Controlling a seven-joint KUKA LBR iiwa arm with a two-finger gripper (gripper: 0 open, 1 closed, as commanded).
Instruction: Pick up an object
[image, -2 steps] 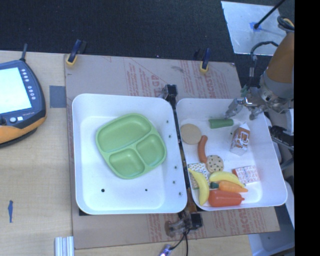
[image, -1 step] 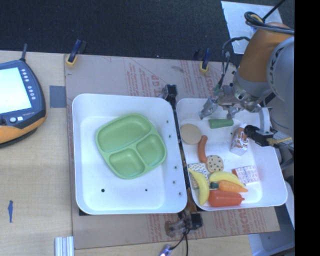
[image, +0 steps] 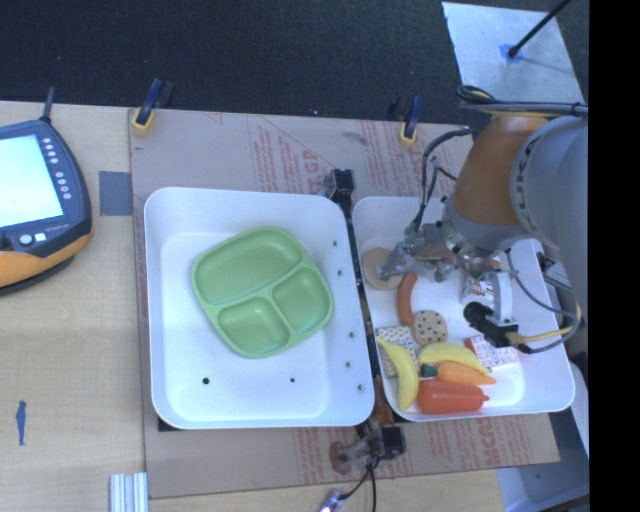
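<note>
The robot arm's gripper (image: 437, 262) hangs low over the far end of the right bin (image: 545, 398); whether it is wide or narrow cannot be told from above, and nothing shows in its grasp. The nearest targets, a sausage (image: 405, 297) and a spotted cookie (image: 430, 326), lie just below it. Bananas (image: 403, 368), a carrot (image: 463, 374) and a red pepper (image: 450, 398) crowd the near corner, so a descent there risks nudging neighbours instead of gripping one.

Arm (image: 520, 180) hides right bin's (image: 545, 400) far corner.
</note>
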